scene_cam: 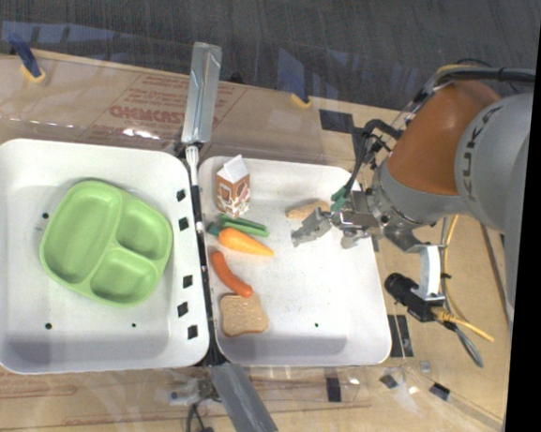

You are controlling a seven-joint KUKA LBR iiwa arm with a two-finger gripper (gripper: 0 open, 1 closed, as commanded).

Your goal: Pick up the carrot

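The carrot, orange with a green top, lies in the right bin near its left wall. My gripper hangs over the right side of that bin, well to the right of the carrot, with its fingers spread and nothing between them. A tan piece of food lies just up and left of the fingers.
In the right bin also: a small milk carton, a green bean pod, a red sausage and a bread slice. The left bin holds a green divided plate. A metal divider stands between the bins.
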